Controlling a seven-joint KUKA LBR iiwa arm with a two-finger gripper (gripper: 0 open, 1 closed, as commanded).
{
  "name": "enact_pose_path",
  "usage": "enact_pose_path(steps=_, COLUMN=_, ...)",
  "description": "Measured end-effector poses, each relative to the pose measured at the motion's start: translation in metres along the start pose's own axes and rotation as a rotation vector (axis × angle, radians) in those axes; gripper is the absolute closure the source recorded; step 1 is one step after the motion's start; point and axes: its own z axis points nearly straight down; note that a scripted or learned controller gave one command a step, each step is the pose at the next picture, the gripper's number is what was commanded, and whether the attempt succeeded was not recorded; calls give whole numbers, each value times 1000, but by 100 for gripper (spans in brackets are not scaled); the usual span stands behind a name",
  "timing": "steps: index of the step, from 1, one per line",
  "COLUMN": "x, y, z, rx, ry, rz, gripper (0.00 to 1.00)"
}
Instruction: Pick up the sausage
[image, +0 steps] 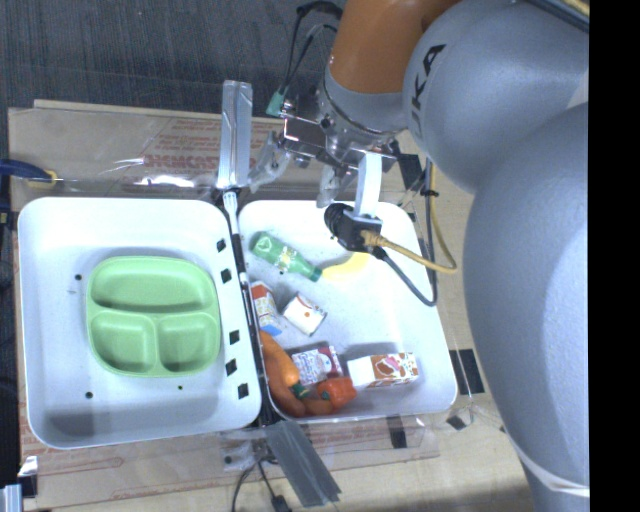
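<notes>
The sausage (279, 371), an orange-brown curved piece, lies at the front of the right bin (420, 300) against its left wall, partly under a red packet (315, 362). My gripper (298, 172) hangs over the bin's back left corner, well behind the sausage. Its fingers (268, 160) stand apart with nothing between them.
Also in the right bin are a green bottle (285, 257), a yellow piece (346, 265), a red can (263, 300), a small white carton (304, 316), a juice carton (383, 369) and a red-orange item (333, 394). The left bin (40, 300) holds a green compartment plate (155, 315).
</notes>
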Motion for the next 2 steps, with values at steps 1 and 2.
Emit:
enact_pose_path(steps=1, x=27, y=28, z=161, rx=6, ry=-2, rz=-142, gripper=0)
enact_pose_path(steps=2, x=22, y=-16, z=160, rx=4, ry=-1, rz=-200, gripper=0)
